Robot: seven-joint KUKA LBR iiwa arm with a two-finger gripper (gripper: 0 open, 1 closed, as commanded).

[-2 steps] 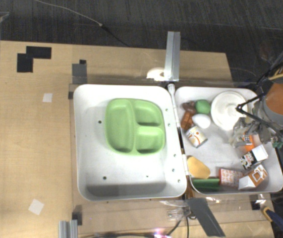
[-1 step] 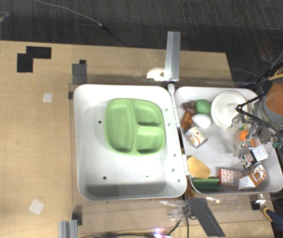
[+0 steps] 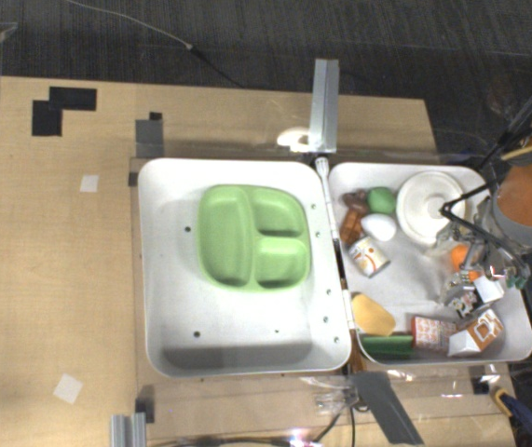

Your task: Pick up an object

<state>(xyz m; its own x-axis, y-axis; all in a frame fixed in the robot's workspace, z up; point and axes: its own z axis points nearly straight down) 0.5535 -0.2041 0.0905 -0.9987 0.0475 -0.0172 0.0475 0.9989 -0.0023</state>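
The claw (image 3: 466, 282), its grip unreadable, hangs low in the right bin (image 3: 405, 319) beside an orange object (image 3: 456, 255) too hidden to show any long axis.

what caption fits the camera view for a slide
Gripper low over right bin clutter near white bowl; green divided tray in left bin.
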